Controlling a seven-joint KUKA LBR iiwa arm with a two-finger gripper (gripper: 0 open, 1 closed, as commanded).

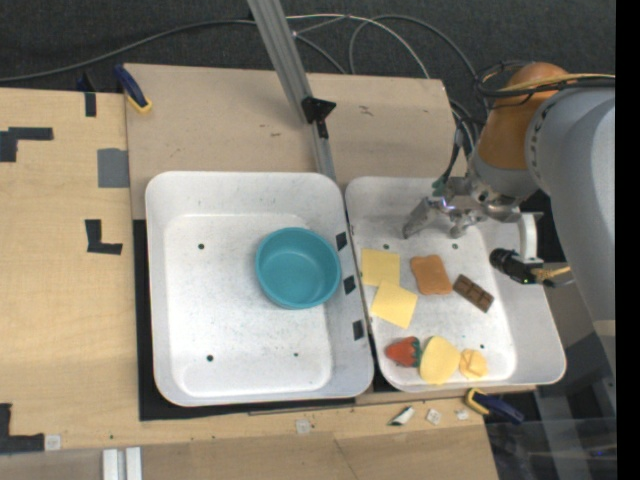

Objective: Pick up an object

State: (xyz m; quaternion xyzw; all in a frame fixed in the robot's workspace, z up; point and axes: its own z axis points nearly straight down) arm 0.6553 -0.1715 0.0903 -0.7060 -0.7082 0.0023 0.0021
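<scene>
My gripper hovers over the far end of the right bin, open, with nothing between its fingers. Below it in that bin lie a brown toast slice, a dark chocolate bar and two yellow cheese squares. Nearer the front edge are a red strawberry, a yellow lemon-like piece and a small yellow-orange piece. A teal bowl stands upright in the left bin.
A slanted metal pole rises behind the bins, ending near their shared wall. Cables run along the back. Blue and yellow clamps sit at the board's far left corner and front right. The grey arm covers the right side.
</scene>
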